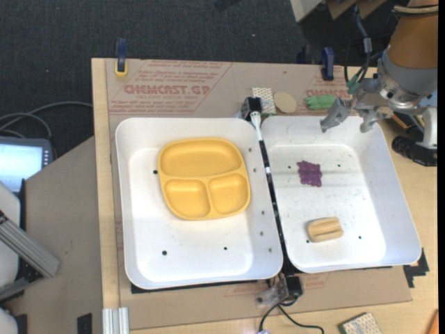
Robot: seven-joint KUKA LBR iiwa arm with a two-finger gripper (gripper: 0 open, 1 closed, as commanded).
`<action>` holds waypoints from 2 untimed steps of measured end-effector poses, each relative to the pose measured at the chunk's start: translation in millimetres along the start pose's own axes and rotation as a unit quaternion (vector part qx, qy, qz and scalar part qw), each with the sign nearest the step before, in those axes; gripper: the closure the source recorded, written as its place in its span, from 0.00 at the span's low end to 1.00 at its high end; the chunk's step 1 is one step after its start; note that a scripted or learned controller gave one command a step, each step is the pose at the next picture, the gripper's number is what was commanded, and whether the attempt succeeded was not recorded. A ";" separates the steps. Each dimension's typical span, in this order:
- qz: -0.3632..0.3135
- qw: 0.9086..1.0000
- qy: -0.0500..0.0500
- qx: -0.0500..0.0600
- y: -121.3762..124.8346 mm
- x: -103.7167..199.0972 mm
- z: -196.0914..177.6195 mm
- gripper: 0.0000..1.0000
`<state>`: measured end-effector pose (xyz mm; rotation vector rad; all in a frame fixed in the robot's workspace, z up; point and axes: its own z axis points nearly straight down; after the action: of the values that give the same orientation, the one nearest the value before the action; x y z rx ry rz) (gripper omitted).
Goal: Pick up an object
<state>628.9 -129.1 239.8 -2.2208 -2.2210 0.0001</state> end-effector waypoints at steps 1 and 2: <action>0.001 1.000 0.001 0.004 -26.0 -8.1 161.9 0.00; 0.001 1.000 -0.001 -0.002 -23.1 -8.6 144.5 1.00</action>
<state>605.7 -137.6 95.3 -2.2259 -2.2222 -0.0031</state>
